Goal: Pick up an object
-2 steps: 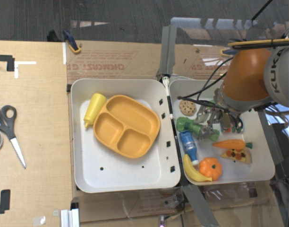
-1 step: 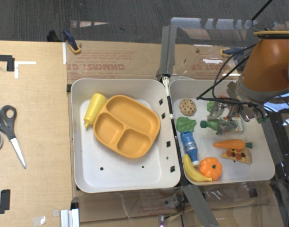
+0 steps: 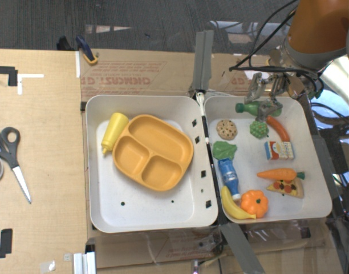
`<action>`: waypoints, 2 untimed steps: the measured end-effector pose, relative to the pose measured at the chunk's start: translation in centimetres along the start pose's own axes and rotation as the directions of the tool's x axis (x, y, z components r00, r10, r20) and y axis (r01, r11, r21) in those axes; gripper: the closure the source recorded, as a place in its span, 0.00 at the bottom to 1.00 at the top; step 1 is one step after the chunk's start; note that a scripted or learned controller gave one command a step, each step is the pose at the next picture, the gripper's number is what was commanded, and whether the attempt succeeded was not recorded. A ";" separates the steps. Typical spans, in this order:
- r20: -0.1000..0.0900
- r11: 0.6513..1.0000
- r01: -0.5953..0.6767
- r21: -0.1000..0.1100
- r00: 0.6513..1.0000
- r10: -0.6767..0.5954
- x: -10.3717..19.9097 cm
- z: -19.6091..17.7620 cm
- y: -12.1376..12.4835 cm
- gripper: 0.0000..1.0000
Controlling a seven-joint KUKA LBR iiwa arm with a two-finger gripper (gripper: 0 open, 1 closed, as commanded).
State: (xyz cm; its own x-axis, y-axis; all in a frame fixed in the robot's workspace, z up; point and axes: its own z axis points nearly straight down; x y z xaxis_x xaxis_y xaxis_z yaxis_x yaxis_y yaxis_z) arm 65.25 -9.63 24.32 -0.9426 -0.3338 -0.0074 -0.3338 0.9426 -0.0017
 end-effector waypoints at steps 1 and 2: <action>-0.002 0.999 0.044 -0.002 0.999 -0.044 -2.7 -0.2 5.4 1.00; -0.002 0.982 0.191 -0.003 0.982 -0.191 -3.9 0.5 8.7 1.00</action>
State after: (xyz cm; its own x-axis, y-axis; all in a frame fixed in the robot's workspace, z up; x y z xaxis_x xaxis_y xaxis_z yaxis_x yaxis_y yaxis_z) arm 65.99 -0.11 23.83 -0.8613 -0.5080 -0.0049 -0.5080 0.8613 -0.0005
